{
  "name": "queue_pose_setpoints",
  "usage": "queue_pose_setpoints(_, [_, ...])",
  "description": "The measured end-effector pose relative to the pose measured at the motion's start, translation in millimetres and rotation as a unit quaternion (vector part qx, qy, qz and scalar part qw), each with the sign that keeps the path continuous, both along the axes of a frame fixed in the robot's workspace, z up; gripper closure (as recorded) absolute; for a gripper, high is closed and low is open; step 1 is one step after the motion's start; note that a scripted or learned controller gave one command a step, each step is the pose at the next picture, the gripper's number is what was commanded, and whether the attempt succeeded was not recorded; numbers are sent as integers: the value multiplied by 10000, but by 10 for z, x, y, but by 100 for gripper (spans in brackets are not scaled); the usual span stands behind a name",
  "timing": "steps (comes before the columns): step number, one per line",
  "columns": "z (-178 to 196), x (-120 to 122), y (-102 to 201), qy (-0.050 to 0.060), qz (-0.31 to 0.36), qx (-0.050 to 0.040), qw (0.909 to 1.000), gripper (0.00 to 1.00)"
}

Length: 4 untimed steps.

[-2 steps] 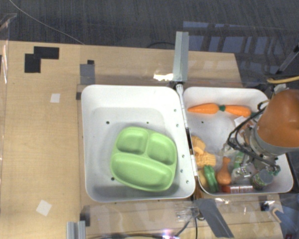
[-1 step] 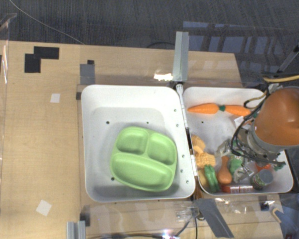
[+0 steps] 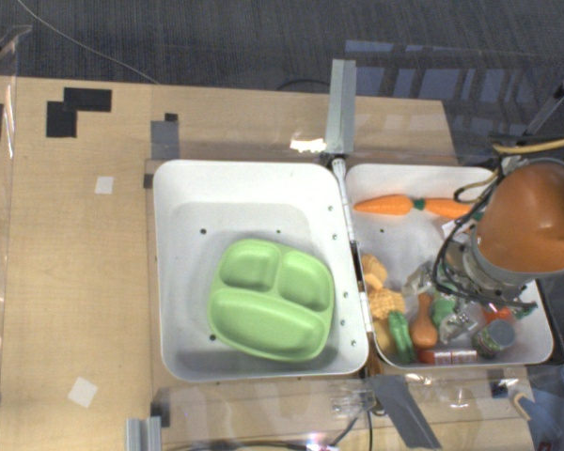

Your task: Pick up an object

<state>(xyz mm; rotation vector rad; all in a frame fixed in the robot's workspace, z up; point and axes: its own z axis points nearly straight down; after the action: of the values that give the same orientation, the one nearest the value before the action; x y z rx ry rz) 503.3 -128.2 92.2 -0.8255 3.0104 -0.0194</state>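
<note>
The right bin [image 3: 545, 346] holds several toy foods. An orange carrot [image 3: 385, 205] lies at its far side, yellow corn pieces [image 3: 383, 299] sit by its left wall, and a green vegetable [image 3: 398, 336] and an orange piece [image 3: 423, 329] lie near its front. A red bar [image 3: 448, 354] and a dark round item [image 3: 490, 341] rest against the front wall. My gripper [image 3: 459, 319] is lowered into this bin, just right of the orange piece and above the red bar. The arm's orange band [image 3: 531, 216] hides much of it.
The left bin [image 3: 179, 252] holds a green divided plate [image 3: 273, 299]. A metal post [image 3: 341, 106] stands behind the gap between the bins. Black cables [image 3: 446, 261] hang by the wrist. Bare wooden bench [image 3: 75, 280] spreads to the left.
</note>
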Motion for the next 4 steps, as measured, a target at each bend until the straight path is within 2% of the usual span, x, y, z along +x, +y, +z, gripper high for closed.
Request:
queue_pose_setpoints(2, [-2,-15,61,-16,-153,17,9999,0])
queue_pose_setpoints(4, [-3,0,55,14,-366,23,9993,0])
